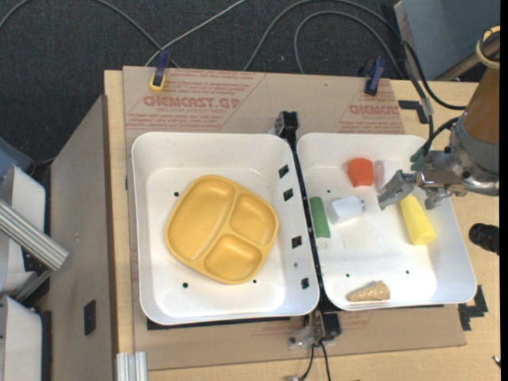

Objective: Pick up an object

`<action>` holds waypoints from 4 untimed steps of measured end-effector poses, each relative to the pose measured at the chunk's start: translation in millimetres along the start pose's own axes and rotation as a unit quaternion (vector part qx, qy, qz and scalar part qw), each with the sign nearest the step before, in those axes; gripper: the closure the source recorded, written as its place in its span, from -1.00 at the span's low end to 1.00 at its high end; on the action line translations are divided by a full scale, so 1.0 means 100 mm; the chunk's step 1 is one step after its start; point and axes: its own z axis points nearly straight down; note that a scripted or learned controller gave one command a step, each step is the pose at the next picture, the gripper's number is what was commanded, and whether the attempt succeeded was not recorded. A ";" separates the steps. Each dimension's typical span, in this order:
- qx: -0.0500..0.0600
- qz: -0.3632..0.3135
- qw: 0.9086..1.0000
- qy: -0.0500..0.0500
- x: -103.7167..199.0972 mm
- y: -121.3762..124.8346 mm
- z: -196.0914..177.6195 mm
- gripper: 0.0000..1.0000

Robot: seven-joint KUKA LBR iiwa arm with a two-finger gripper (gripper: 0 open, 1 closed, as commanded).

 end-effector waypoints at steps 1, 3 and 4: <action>-0.006 -0.001 1.000 -0.001 0.00 0.02 -0.06 -1.00; -0.003 -0.001 1.000 0.000 0.07 0.04 1.00 -1.00; -0.004 -0.001 1.000 0.000 0.06 0.13 1.47 -1.00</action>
